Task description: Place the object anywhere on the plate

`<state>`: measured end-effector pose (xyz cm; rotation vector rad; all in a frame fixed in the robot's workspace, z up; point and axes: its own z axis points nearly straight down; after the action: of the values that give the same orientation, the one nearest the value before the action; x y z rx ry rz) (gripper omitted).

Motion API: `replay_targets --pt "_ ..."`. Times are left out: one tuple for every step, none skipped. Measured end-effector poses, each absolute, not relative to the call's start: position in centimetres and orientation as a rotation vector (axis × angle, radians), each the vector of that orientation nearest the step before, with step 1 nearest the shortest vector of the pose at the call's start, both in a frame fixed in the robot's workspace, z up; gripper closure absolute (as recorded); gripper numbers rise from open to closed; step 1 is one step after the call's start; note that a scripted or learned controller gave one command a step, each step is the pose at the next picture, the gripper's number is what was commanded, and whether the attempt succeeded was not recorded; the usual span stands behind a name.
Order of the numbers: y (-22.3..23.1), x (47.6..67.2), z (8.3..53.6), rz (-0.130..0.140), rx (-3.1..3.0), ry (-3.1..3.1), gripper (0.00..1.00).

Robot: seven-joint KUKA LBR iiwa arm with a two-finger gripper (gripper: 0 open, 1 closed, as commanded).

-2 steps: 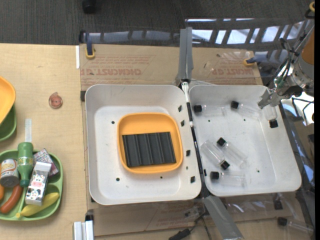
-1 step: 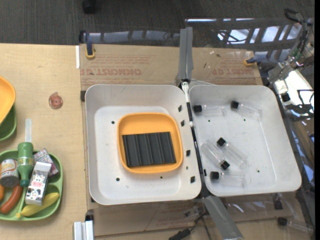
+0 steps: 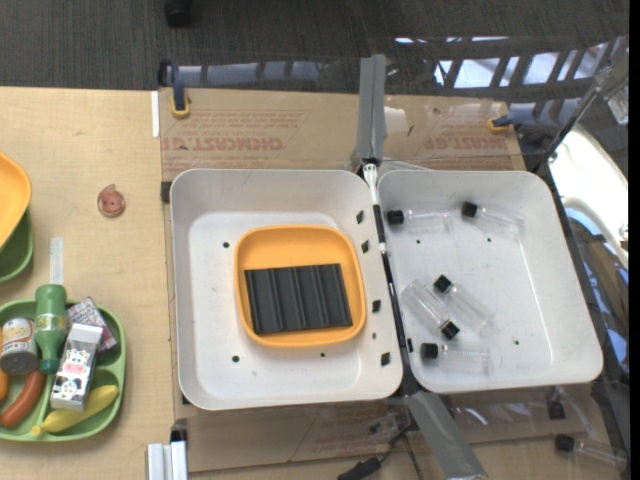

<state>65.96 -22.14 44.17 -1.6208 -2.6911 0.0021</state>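
Note:
An orange plate (image 3: 296,241) with rounded corners sits in the middle of the left white bin (image 3: 205,268). A dark grey ribbed rectangular object (image 3: 303,299) lies flat on the plate and covers most of its floor. Several clear vials with black caps lie scattered in the right white bin (image 3: 545,278). One vial (image 3: 420,217) is at the bin's back left, another vial (image 3: 488,216) is to its right, and a third vial (image 3: 458,355) lies near the front wall.
A green tray (image 3: 100,408) with toy food and a small bottle stands on the wooden bench at the far left. A yellow bowl (image 3: 10,203) is cut off at the left edge. A small pink disc (image 3: 111,201) lies on the bench. Cardboard (image 3: 260,138) underlies both bins.

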Motion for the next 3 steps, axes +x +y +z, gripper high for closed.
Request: replay_targets --pt "-22.1 66.0 44.2 0.002 -1.620 -2.692 0.00" --pt "-22.2 66.0 35.1 0.000 -1.189 -2.909 0.00" --pt "-22.2 64.9 38.9 0.000 -0.799 -3.044 0.00"
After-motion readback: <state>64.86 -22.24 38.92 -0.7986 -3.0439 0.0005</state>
